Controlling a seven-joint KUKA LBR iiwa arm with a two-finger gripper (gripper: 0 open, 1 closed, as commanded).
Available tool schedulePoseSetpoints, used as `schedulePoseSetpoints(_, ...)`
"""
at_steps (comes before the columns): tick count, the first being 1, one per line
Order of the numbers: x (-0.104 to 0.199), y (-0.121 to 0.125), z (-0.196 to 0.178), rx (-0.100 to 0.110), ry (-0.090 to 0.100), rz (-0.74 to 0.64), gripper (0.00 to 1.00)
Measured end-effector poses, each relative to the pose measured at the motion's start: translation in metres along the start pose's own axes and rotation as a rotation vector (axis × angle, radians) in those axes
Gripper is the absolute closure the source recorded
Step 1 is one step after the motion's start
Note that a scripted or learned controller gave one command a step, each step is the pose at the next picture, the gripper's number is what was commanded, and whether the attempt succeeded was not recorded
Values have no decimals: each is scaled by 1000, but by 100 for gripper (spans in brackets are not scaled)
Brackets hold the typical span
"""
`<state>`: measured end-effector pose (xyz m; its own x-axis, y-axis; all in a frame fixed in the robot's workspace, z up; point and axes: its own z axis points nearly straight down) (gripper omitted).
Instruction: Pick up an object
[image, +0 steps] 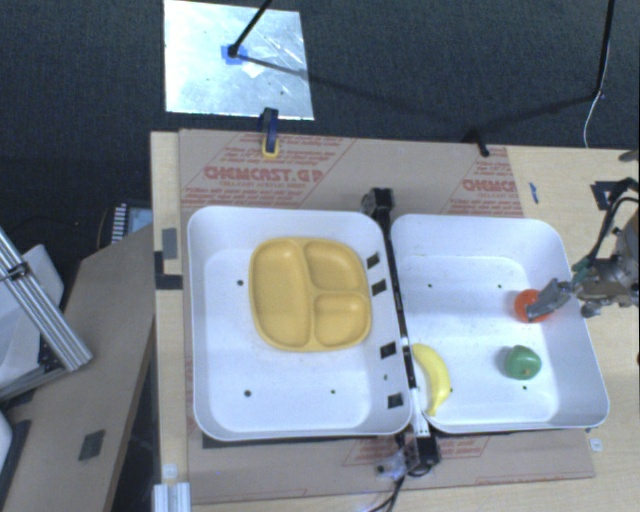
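Sitting at the right bin's (470, 235) three o'clock, a small orange ball (524, 304) touches the pincer (548, 301); whether it grips, I cannot tell. Green apple (521, 362) just below, banana (433, 377) at seven o'clock.

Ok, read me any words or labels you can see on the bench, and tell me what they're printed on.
"CHEMCAST" in red, then letters too blurred to read: on the brown board behind the left bin.
Same red print, partly cut off: on the board behind the right bin.
Red print at the board's front edge: too small to read.

Grey gripper (548, 300), metal wrist parts, thin dark cables
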<state>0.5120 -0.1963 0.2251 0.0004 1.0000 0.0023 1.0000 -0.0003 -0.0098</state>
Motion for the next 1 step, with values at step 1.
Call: schedulePoseSetpoints(1,0,3,-6,-11,-3,-4,0)
